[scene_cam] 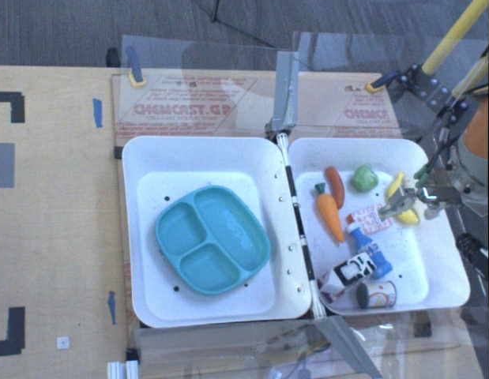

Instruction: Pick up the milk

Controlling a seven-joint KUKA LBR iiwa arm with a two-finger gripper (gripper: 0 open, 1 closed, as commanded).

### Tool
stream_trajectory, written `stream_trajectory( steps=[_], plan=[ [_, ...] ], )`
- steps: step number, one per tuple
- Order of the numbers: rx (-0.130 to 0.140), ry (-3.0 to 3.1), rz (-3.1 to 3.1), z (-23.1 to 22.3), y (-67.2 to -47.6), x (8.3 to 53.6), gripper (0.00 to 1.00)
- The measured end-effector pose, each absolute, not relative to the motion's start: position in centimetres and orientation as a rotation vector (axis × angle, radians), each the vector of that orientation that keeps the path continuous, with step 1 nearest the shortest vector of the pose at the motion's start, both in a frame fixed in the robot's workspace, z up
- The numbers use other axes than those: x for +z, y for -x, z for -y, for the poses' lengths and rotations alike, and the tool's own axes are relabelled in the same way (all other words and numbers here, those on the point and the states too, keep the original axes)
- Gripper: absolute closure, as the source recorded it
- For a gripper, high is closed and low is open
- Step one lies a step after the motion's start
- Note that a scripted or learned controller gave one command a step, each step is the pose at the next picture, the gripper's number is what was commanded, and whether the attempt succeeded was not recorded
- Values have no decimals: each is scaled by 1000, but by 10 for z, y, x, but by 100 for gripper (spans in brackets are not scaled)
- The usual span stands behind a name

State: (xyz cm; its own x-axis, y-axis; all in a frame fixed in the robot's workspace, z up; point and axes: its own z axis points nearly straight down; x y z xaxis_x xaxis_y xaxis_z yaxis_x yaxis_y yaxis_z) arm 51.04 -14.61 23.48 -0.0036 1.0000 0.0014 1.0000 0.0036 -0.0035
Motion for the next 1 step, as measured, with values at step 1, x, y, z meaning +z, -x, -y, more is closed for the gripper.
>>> stream_trajectory(
  steps=[1],
  plan=[
    [-6, 2412, 2020, 127, -551, 88, 0]
  ],
)
